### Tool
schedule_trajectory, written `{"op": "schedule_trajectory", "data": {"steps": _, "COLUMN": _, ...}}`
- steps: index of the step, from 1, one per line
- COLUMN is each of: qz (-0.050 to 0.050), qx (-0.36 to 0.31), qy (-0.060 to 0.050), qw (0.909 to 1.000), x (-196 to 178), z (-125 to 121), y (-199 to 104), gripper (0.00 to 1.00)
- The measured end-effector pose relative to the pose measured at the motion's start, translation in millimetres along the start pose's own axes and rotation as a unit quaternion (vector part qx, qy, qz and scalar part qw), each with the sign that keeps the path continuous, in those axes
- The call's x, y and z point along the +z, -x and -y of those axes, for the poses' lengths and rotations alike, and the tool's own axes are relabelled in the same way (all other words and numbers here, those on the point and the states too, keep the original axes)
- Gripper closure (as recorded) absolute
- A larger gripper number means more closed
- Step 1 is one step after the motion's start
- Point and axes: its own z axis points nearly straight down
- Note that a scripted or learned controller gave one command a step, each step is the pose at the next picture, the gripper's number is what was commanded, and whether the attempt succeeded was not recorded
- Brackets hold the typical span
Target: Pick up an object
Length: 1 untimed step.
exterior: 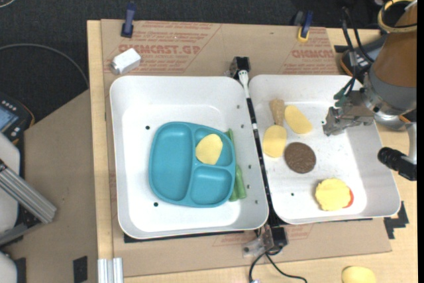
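Nearest the camera, a yellow round piece with a red edge (332, 194) lies in the near right part of the right bin (371, 209). Just beyond it sits a brown disc (300, 158), with a pale yellow piece (274, 141) touching its left side. Farther still lie a yellow oval (298, 120) and a tan stick (277, 110), side by side. The gripper (329, 128) hangs over the right bin's far right part, right of the oval; whether it is spread or pressed together I cannot tell. In the left bin (132, 103), a teal divided tray (173, 166) holds a yellow piece (209, 149) in its far right compartment. Both bins rest on the tabletop (199, 43).
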Motion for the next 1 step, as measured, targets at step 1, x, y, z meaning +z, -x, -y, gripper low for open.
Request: {"op": "schedule_trajectory", "data": {"steps": 1, "qz": 0.002, "qx": -0.002, "qy": 0.013, "qw": 0.9999, "x": -170.5, "z": 42.0, "y": -6.5, "gripper": 1.0}}
